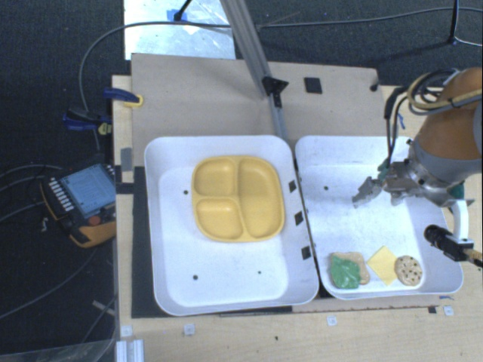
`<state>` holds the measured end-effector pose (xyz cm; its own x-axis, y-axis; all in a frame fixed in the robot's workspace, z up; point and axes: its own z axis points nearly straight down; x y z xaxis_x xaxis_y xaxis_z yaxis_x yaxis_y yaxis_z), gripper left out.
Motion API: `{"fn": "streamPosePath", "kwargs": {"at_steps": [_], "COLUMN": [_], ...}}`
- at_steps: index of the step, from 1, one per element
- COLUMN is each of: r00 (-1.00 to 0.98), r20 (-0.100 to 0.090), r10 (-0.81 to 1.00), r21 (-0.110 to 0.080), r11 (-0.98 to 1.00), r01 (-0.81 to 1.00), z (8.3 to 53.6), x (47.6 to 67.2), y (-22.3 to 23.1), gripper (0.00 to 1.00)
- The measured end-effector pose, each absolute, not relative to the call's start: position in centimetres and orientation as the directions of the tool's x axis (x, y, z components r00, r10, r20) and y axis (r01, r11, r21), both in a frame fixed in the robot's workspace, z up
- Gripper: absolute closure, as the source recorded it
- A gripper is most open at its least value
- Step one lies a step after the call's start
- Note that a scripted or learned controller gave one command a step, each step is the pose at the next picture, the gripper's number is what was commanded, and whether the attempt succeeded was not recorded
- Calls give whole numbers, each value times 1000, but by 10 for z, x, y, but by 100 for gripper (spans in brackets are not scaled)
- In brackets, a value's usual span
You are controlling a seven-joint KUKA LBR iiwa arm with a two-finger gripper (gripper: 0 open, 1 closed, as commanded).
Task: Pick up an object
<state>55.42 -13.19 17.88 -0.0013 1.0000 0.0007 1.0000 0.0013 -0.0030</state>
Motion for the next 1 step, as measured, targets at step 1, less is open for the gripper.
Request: {"fn": "streamPosePath", "kwargs": {"at_steps": [1], "r00": [-1], "r20": [1], "r10": [1000], "r21": [-2], "r11": [1], "r01": [1000], "z": [135], "x": [550], "y": [-127], "gripper": [0]}}
